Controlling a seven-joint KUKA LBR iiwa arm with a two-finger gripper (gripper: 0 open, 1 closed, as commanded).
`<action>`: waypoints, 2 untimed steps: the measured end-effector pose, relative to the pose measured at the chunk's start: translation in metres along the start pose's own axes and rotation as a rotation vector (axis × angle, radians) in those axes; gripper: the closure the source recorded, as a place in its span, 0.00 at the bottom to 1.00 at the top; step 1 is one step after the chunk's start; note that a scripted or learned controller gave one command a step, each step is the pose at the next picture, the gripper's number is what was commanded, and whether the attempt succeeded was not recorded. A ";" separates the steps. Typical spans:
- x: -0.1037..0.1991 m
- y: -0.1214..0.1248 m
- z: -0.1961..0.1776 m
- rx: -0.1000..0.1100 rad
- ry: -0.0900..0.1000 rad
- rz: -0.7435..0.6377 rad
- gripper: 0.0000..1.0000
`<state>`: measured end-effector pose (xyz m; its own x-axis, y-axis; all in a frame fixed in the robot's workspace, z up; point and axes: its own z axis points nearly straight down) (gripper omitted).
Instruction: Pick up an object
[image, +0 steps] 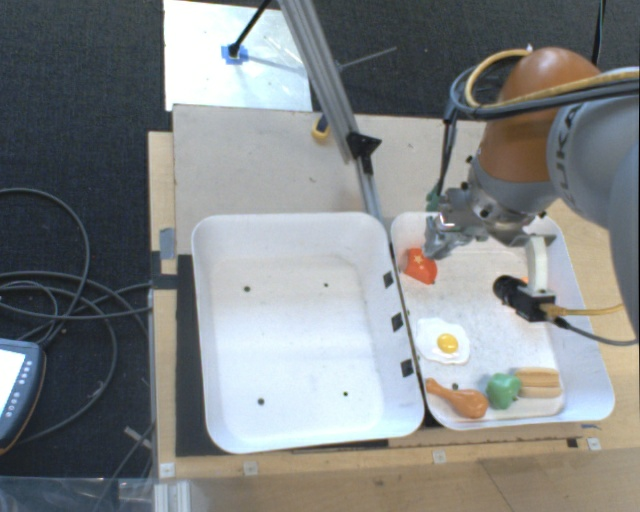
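The gripper hung just above-right of the red toy piece by the right bin's left wall; its state I could not tell. A descent slightly off could have pinned the piece against that wall, or knocked it aside.

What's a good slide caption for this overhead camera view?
KUKA arm's gripper poised beside a red toy in the right bin, near a fried egg.

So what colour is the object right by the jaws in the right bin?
Red: the small red object beside the gripper, seen in the camera view.
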<state>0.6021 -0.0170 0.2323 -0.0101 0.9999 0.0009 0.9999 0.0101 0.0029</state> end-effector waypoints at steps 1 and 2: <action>0.045 0.021 -0.010 -0.002 0.000 0.001 1.00; 0.090 0.052 -0.004 -0.001 0.001 0.001 1.00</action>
